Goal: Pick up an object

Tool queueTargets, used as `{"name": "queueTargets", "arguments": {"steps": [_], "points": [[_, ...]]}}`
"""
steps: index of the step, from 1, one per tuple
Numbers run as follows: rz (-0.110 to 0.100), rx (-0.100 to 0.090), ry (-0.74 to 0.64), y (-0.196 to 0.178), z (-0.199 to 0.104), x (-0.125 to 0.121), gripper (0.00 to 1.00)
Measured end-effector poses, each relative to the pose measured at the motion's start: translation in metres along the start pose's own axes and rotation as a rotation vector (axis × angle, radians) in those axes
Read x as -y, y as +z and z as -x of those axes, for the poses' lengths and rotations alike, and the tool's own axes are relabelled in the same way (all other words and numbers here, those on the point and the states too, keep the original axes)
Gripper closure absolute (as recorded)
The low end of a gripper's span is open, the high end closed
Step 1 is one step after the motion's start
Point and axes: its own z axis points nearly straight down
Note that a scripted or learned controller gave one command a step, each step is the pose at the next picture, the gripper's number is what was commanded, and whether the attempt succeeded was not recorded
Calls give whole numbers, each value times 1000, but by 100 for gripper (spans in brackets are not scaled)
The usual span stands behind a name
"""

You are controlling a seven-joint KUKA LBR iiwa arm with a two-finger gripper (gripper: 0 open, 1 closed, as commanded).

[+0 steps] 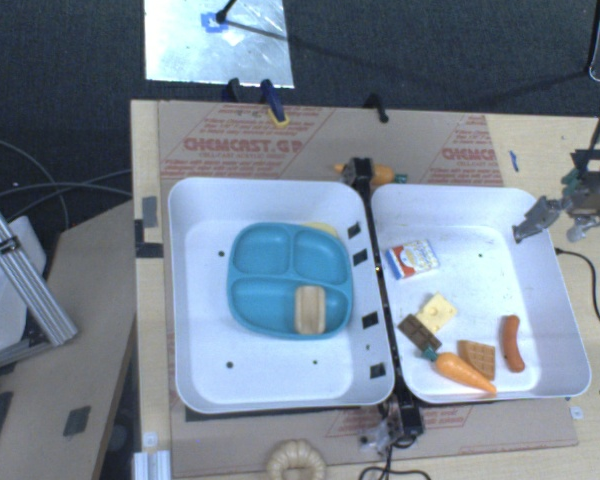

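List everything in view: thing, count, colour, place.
Bins: two, white, side by side.
Divided plate: one, blue, left bin.
Bread slice: one, tan, in plate's lower right compartment.
Small carton: one, white, red and blue, right bin.
Cheese: one, pale yellow, right bin.
Brown block: one, right bin.
Waffle: one, brown, right bin.
Carrot: one, orange, right bin.
Sausage: one, red-brown, right bin.
Hand: one, grey, over right bin's upper right rim.

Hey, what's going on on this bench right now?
A robot arm's gripper hangs over the right bin's far right rim, holding nothing. That bin holds a small carton, cheese, a chocolate piece, a waffle, a carrot and a sausage. The left bin has a blue divided plate with a bread slice on it.
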Motion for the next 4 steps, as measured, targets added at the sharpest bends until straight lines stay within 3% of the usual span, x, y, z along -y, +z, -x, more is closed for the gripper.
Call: {"name": "queueTargets", "arguments": {"steps": [1, 4], "points": [[12, 2, -3, -7, -1, -2, 0], [7, 1, -1, 175, -1, -13, 0]]}}
